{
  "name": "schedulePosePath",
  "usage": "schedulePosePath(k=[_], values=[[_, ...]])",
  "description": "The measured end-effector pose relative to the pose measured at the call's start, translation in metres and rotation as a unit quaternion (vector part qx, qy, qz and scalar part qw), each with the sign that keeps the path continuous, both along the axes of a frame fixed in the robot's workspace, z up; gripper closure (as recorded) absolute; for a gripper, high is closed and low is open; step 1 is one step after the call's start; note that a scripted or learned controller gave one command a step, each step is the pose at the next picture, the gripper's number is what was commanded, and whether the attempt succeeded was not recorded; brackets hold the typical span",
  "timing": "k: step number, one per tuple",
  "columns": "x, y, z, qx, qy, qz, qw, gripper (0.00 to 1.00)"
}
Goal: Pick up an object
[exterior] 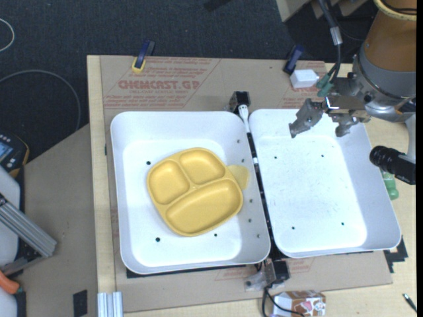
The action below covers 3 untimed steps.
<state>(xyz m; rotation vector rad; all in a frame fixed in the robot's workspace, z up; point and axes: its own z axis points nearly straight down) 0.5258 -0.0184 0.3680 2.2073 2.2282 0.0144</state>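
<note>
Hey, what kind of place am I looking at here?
Probably a robotics lab test bench: two white bins clamped on a cardboard-covered bench, a yellow divided plate as a practice object, and a robot arm's end effector overhead.

plate (193,191): yellow all over, with three dips in it
left bin (125,177): white, with a few small black dots
right bin (317,197): white, with tiny dark specks and small black dots
bench board (192,81): light brown, with red letters printed on it
clamps (142,55): blue, one with a yellow tip
arm (396,38): grey, with an orange band
gripper (325,123): grey metal
floor (53,32): dark blue-grey carpet
</note>
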Motion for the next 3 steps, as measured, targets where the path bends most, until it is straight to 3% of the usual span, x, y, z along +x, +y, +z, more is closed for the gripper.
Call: schedulePosePath(k=[1, 2, 3], values=[[-0.048, 0.034, 0.037, -0.0005, 0.002, -0.002, 1.0000, 0.00], [-0.045, 0.032, 0.045, -0.0018, 0.002, -0.003, 1.0000, 1.00], [-0.046, 0.111, 0.050, -0.0003, 0.003, 0.000, 1.0000, 1.00]])
